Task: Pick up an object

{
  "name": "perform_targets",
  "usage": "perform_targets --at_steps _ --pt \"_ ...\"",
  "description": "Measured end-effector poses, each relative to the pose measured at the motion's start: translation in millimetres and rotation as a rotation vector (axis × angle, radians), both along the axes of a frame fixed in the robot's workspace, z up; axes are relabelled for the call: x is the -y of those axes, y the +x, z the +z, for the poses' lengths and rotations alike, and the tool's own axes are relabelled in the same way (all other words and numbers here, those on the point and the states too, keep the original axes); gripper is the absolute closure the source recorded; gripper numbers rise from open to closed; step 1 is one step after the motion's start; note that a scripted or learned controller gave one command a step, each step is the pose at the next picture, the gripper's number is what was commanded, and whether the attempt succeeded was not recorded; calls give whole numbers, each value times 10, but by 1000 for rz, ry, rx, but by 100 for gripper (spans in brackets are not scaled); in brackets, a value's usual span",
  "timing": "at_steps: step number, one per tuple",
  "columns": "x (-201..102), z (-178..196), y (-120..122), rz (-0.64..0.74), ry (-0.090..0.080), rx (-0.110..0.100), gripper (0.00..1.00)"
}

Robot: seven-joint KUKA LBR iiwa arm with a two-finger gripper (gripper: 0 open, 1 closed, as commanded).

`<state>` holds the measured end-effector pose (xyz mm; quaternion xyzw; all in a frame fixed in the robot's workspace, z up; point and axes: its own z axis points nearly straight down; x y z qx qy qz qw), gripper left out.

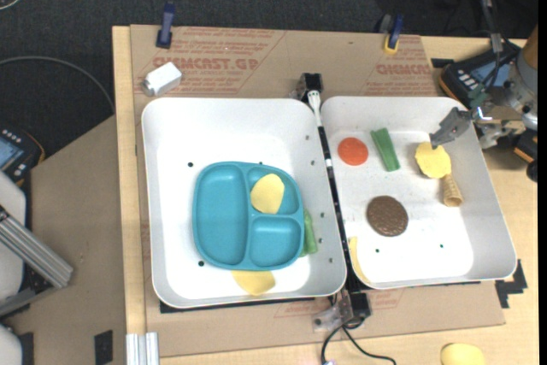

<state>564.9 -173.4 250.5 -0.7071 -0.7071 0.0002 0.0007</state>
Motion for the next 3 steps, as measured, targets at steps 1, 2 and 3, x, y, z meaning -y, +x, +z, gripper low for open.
perform_targets --at_steps 1,2,3 --pt "1 109 7 1 -1 4 100" --pt "-388 1859 67 6 -5 24 100" --pt "460 2471 22 -6 -9 13 100"
